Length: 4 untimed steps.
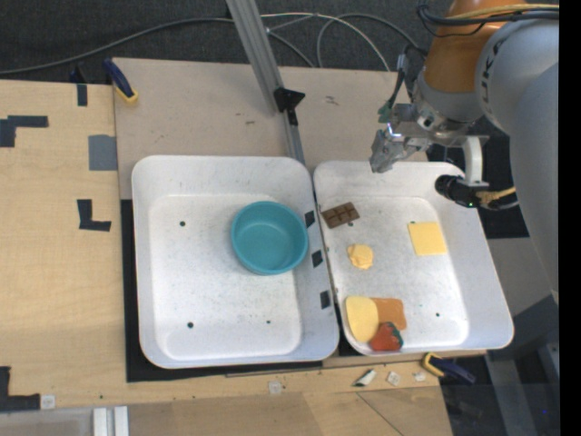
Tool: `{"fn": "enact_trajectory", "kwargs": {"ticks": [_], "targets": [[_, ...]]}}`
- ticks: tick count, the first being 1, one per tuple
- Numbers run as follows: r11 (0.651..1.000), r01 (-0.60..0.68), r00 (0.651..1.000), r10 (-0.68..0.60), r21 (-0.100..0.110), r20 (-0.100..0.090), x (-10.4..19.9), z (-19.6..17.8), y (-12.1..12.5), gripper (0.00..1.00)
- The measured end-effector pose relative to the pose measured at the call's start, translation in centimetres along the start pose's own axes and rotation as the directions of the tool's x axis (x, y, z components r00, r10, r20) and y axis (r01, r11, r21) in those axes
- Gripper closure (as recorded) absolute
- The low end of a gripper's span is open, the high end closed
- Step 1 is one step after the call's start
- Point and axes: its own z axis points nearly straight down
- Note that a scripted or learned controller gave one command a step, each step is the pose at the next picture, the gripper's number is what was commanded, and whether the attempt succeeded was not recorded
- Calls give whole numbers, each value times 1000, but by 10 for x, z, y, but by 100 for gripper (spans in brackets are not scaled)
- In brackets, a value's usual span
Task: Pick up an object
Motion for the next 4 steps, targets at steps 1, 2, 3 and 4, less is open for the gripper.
{"fn": "enact_trajectory", "kwargs": {"ticks": [1,2,3,4], "targets": [[1000,-1,1000,1,2,0,1,-24,1,100],[1000,1,1000,-1,8,-1,43,-21,-39,100],[1000,2,1000,-2,9,-1,85,-15,-77,100],[1000,2,1000,-2,9,-1,128,-6,-103,100]]}}
